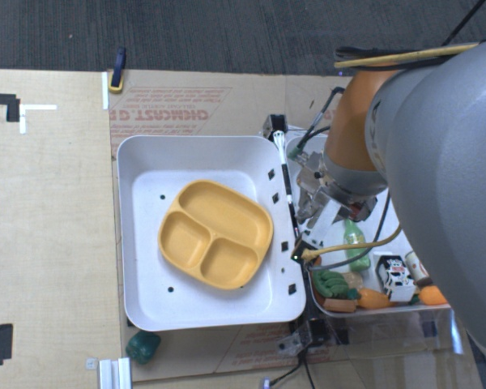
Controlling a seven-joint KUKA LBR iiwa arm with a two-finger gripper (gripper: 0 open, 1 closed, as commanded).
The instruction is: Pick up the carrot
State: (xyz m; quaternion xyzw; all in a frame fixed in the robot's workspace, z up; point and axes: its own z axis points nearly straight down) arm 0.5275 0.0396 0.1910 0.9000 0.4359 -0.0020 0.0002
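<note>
The carrot (373, 299), a small orange piece, lies at the near edge of the right bin (364, 313), among other toy foods. My gripper (309, 220) hangs under the orange-banded wrist, over the right bin's left wall. It is up and to the left of the carrot, apart from it. The arm hides most of that bin. I see nothing held in the gripper.
Left bin (138, 217) holds a yellow divided plate (215, 233). Beside the carrot lie a green leafy toy (332, 283), a brown piece (340, 305), a green bottle (355, 241), a white block (395, 274) and another orange piece (432, 296). A green object (143, 345) sits outside the bins.
</note>
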